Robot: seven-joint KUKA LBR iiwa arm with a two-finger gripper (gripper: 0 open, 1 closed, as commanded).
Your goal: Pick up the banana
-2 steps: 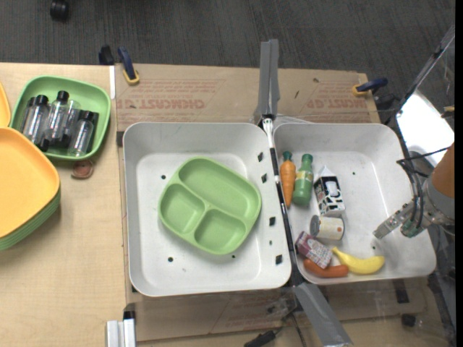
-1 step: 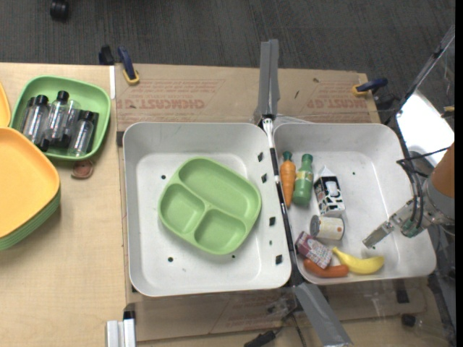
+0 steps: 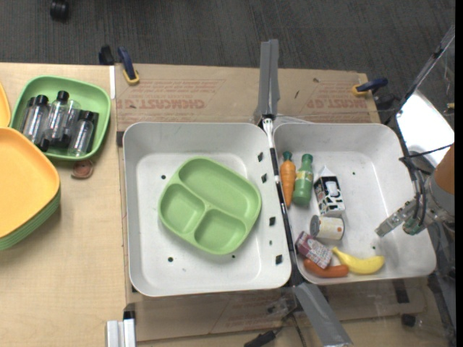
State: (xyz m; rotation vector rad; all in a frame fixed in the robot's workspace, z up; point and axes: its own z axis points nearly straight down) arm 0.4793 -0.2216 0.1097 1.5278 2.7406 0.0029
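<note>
The yellow banana (image 3: 359, 263) lies on the floor of the right bin (image 3: 376, 144), near its front edge, curved side down. Its left end touches a red item (image 3: 325, 270). My gripper (image 3: 391, 225) hangs at the right side of that bin, low above the floor. It sits up and to the right of the banana, a short gap apart, and nothing shows in its grip.
Along the right bin's left side lie a carrot (image 3: 288, 180), a green bottle (image 3: 304, 178), a black-and-white carton (image 3: 330, 194), a white can (image 3: 328, 228) and a pink packet (image 3: 313, 249). A green divided plate (image 3: 210, 205) fills the left bin (image 3: 137, 215). A tray of bottles (image 3: 61, 118) and orange plates (image 3: 23, 188) stand at the far left.
</note>
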